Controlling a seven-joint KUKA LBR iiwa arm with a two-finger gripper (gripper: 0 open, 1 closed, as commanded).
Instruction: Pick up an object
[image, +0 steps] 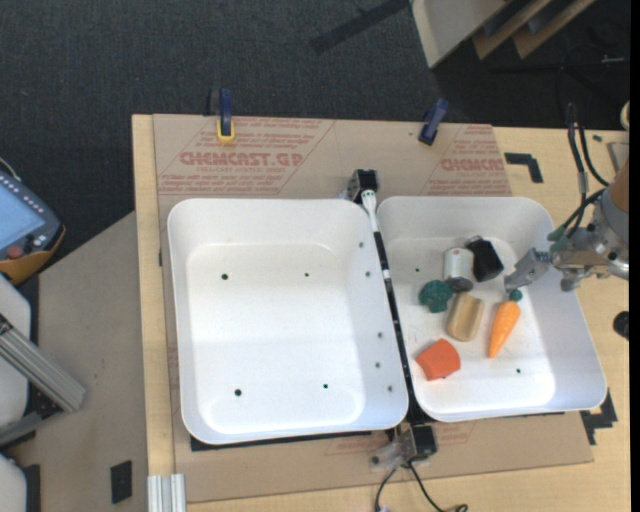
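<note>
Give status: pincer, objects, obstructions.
Pincer over right bin, nothing visibly gripped. Carrot just below it. Nothing blocking the carrot from above.

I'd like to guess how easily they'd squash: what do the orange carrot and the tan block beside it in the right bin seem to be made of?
The carrot looks like moulded plastic or rubber, a toy: even bright orange, smooth, with a small green tip. The tan block looks like wood or cork: matt, pale brown, rounded edges. The view is too coarse to be sure of either.
</note>
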